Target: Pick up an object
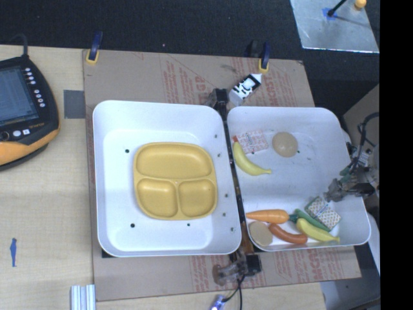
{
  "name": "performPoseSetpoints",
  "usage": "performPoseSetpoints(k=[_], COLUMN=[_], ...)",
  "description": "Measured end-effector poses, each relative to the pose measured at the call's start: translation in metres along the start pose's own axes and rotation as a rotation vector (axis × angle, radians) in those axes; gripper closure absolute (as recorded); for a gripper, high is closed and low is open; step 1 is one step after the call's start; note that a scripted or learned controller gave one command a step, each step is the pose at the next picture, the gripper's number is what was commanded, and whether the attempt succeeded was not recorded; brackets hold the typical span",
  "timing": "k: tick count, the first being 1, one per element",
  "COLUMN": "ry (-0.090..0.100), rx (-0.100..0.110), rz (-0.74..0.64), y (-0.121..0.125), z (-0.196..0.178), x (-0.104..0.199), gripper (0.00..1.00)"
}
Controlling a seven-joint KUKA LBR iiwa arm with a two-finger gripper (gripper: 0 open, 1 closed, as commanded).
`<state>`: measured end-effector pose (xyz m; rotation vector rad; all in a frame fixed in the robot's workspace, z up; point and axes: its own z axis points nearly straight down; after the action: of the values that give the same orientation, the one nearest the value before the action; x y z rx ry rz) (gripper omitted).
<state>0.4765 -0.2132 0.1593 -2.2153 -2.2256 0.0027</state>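
- Closest to the camera, along the near wall of the right bin [335, 118], there's a little pile of toy food: a beige disc [261, 234] in the near-left corner, a red sausage [288, 234] next to it, an orange carrot [266, 216] just behind that, and a second yellow banana [316, 229] lying across a green piece [305, 217].
- Touching that pile on the far-right side is a small checkered packet [323, 212], tilted.
- The gripper [344, 187] is low at the right edge of the same bin, just above and beside the checkered packet. It's dark and small there, so honestly can't tell whether the jaws are apart or closed, or whether they've got hold of anything.
- Left bin [103, 173] has a yellow divided plate [175, 179] sitting about in the middle, three compartments.
- Further back in the right bin: a yellow banana [249, 163] near the left wall, a red-and-white wrapper [252, 140] just behind it, and a pale round ball [284, 143] to its right.
- On the far side, beyond the bins, a black-and-white tag [246, 86] lies on the cardboard sheet [155, 76], with blue-and-yellow clamps [94, 48] on its far edge.
- Far left on the bench sits an orange-trimmed control pendant [22, 112].
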Motion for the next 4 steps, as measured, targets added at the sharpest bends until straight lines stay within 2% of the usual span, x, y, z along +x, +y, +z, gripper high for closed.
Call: performPoseSetpoints(k=[1, 3, 4], ry=[0.002, -0.001, 0.0], rx=[0.002, 0.003, 0.0], rz=[-0.004, -0.012, 0.002], y=[0.0, 0.002, -0.001], z=[0.068, 0.048, 0.009], x=[0.096, 0.093, 0.0], gripper=[1.0, 1.0, 1.0])
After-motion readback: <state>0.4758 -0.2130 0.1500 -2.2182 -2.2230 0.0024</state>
